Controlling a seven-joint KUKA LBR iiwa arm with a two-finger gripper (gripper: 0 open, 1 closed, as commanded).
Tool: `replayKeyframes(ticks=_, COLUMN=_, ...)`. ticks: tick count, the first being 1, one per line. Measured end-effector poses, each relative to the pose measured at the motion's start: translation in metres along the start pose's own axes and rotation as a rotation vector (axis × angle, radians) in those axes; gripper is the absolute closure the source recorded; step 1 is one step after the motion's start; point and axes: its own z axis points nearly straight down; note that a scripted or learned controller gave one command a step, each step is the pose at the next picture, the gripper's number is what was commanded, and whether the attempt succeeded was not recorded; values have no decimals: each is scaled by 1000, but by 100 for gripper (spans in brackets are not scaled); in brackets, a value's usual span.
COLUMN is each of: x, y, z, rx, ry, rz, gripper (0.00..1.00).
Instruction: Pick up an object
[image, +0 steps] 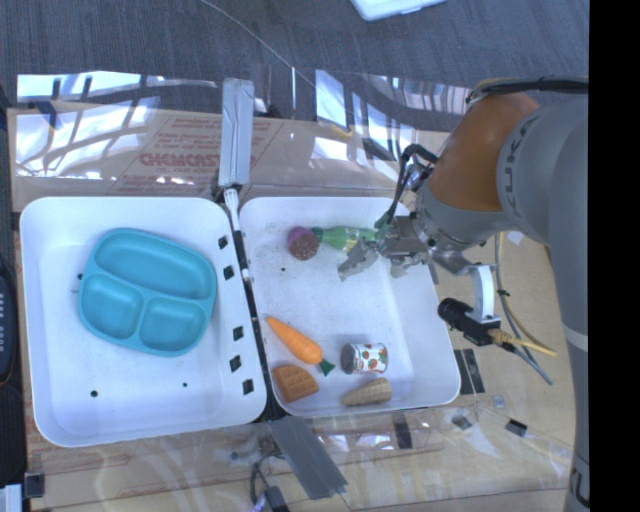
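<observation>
The left bin (50, 300) holds a blue tray (147, 290) with three compartments, lying flat near its middle. The right bin (410, 330) sits just beside it on the bench (150, 150). Near that bin's far wall lies a purple ball (302, 243), and touching its right side is a green bottle (342, 237) on its side, its far end running under the gripper. Nearer the front, a carrot (295, 340) lies slantwise, a brown bread piece (294, 382) below it, a small can (365, 358) to its right, and a tan corn cob (367, 393) along the front wall. The gripper (375, 255) hangs low over the bin's right half, at the bottle's right end. One finger (355, 262) points left and down over bare bin floor; how far the fingers stand apart I cannot tell, nor whether they touch the bottle.
</observation>
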Motion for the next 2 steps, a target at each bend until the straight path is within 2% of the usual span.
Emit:
replayKeyframes(ticks=1, x=11, y=-84, z=66, rx=2, ry=0, rz=1, gripper=0)
replayKeyframes(ticks=2, x=65, y=-30, z=113, rx=-3, ry=1, rz=-5, gripper=0)
